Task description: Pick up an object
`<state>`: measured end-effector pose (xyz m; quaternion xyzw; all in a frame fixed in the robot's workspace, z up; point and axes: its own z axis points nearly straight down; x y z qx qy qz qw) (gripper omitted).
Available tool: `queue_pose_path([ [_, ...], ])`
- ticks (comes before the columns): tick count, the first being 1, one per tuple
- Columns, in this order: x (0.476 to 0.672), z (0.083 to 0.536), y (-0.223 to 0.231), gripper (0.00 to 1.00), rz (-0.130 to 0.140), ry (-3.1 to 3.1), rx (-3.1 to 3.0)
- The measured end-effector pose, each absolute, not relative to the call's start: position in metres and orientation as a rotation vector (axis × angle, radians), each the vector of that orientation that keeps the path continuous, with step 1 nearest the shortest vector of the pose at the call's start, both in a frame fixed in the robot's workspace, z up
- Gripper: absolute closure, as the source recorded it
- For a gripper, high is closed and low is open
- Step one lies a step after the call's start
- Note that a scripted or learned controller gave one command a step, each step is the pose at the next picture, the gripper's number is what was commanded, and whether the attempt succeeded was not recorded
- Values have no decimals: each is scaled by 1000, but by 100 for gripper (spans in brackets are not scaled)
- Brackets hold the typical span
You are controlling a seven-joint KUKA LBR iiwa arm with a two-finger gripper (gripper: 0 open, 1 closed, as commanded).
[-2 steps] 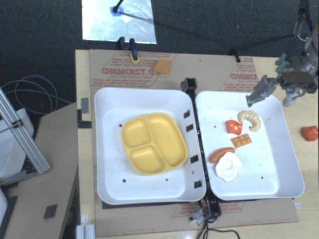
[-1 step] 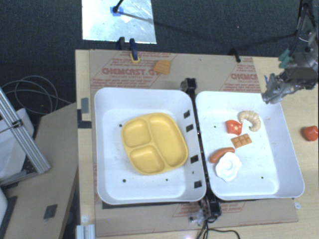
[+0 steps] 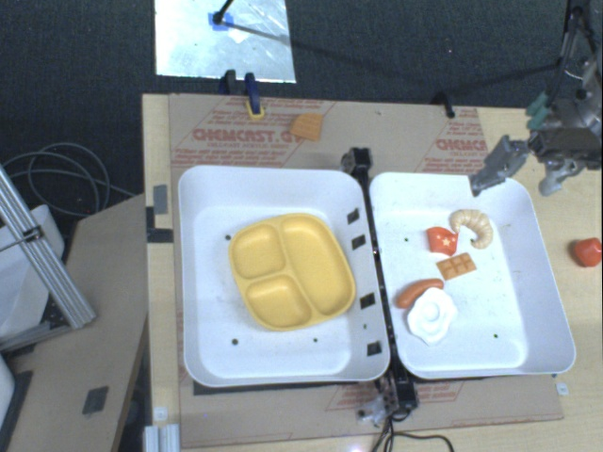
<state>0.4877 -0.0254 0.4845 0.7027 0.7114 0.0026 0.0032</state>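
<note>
The right bin (image 3: pixel 542 281) holds several toy foods: a pale croissant (image 3: pixel 473 224), a red strawberry piece (image 3: pixel 442 240), a brown waffle square (image 3: pixel 457 266), an orange sausage (image 3: pixel 418 293) and a white fried egg (image 3: pixel 431 316). My gripper (image 3: pixel 524 171) hangs over the bin's far right corner, up and to the right of the croissant. It is open, its two grey fingers (image 3: pixel 494 167) spread wide with nothing between them.
A yellow divided plate (image 3: pixel 290 271) lies in the left bin (image 3: pixel 203 252). A red object (image 3: pixel 587 251) sits on the bench outside the right bin. A tan piece (image 3: pixel 306 126) lies on the cardboard behind the bins, near clamps (image 3: pixel 247 90).
</note>
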Motion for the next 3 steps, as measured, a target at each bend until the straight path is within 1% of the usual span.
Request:
queue_pose_path([
  [1,488,496,-26,100,12,2235,2194],
  [2,518,256,-1,100,-16,2231,2226],
  [3,486,239,23,100,-1,2228,2218],
])
